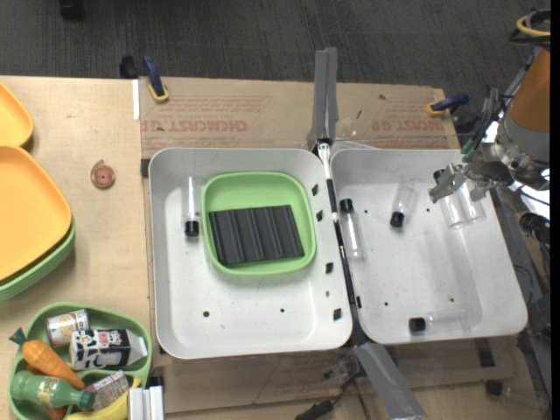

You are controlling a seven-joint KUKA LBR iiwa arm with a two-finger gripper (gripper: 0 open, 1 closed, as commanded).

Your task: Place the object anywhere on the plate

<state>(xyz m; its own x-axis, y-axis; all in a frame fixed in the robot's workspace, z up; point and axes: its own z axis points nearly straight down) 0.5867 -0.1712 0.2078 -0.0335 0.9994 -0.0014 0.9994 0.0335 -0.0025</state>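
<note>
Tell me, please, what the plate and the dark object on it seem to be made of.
The plate looks like matte green plastic: even colour, rounded moulded rim, no shine. The dark object looks like ribbed black rubber or plastic, judging by its parallel ridges and dull surface; which of the two I cannot tell.

You're seeing the plate [259, 191] sitting in the left bin [175, 322], with the gripper [459, 201] hanging over the right bin [490, 313].

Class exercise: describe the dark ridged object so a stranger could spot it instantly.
Find the left white bin. Inside it sits a green square plate, and the dark ridged slab lies flat on that plate. Unlike the clear tube beside the plate, it is broad, grey-black and grooved.
</note>
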